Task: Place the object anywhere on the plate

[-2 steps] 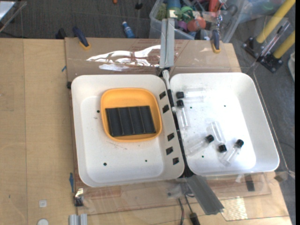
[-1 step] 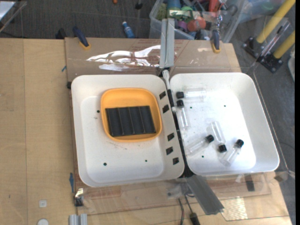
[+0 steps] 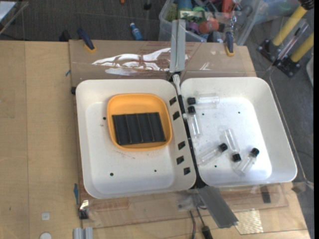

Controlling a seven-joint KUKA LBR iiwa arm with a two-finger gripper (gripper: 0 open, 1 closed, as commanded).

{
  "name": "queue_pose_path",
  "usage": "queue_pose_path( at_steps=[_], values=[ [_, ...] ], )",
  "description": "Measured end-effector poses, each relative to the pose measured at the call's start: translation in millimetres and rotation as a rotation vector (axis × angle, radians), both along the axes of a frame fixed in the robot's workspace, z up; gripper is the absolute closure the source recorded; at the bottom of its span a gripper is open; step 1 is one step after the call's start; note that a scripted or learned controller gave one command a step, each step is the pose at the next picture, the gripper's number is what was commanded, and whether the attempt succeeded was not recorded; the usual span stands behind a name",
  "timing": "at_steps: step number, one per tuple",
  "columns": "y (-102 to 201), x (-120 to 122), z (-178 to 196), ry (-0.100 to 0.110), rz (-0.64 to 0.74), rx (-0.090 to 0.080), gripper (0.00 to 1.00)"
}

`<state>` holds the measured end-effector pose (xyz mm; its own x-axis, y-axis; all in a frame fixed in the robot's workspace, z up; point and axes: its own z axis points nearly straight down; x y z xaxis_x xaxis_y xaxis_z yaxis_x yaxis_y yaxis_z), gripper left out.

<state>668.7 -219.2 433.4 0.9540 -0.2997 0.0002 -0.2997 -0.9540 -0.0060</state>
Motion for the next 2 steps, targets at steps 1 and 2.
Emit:
queue_pose_path(
  at_steps=[1,2],
  values=[
    [0.2,0.0,-0.1,0.0,0.111,0.0,1.0],
    [0.4,0.1,-0.3,0.0,0.112,0.001,1.0]
  ],
)
